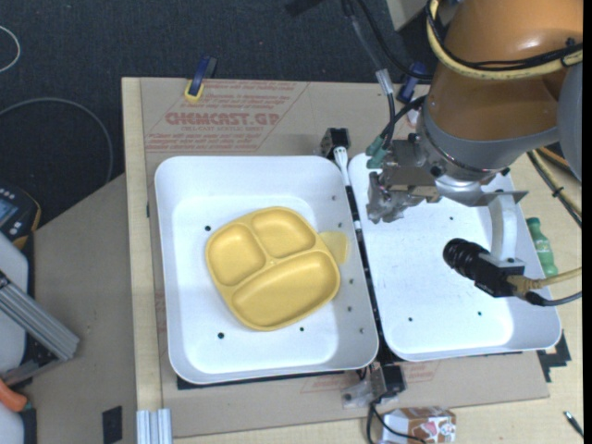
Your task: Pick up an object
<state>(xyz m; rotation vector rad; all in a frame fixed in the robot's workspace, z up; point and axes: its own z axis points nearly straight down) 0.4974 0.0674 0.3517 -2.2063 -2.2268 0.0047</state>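
Camera view, looking down at a slant: we see a yellow plate lying flat in the left bin, about in its middle and turned a little askew. It has three compartments, two small ones at the far side and one large one at the near side. A small tab on its right side reaches close to the bin's right wall.

The arm comes in from the right and hangs over the right bin. Its gripper is above that bin's far left corner, just beside the seam between the two bins and apart from the plate. We cannot tell whether the gripper is spread or pressed together, and we see nothing held in it.

A green thing lies at the right bin's right edge, partly hidden by the arm.
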